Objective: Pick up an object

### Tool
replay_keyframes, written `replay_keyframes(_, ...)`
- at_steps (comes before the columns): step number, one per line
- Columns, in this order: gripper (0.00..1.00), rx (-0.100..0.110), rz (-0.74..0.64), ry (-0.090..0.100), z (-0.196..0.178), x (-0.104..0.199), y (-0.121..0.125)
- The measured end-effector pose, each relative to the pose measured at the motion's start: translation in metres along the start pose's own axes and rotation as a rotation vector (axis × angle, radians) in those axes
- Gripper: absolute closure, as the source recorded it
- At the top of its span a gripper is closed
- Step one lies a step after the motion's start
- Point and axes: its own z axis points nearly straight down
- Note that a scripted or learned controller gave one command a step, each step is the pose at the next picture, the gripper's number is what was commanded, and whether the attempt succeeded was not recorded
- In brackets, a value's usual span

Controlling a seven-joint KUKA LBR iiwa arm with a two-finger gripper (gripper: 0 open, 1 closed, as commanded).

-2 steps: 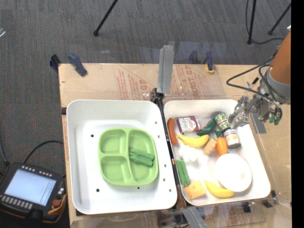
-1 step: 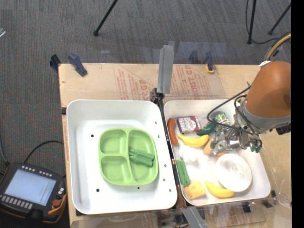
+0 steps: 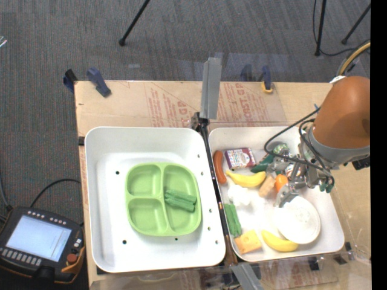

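My gripper [image 3: 291, 177] hangs low over the middle of the right bin [image 3: 335, 237], beneath the arm's orange band [image 3: 344, 113]. Its tip is right at a small orange fruit [image 3: 280, 183] and a tan piece [image 3: 266, 187]; I cannot tell whether it touches either. Close to its left lie a yellow banana [image 3: 246, 178], a purple packet [image 3: 239, 157] and a dark green item [image 3: 266, 160]. A white round plate [image 3: 297, 220] sits just below the gripper.
The right bin also holds a red sausage [image 3: 219, 167], a green cucumber [image 3: 233, 219], a cheese wedge [image 3: 248, 242], a second banana [image 3: 279, 241] and a white lump [image 3: 240, 197]. In the left bin [image 3: 103, 162] a green divided plate [image 3: 145, 192] carries a green bean pod [image 3: 180, 199].
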Motion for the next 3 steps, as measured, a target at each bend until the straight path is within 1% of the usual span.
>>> replay_keyframes(1,0.00,-0.001,0.075,0.006,0.077,-0.031,-0.003)
replay_keyframes(2,1.00,-0.001,0.072,-0.004,0.063,-0.034,-0.003)
replay_keyframes(3,0.00,-0.001,0.072,-0.004,0.063,-0.034,-0.003)
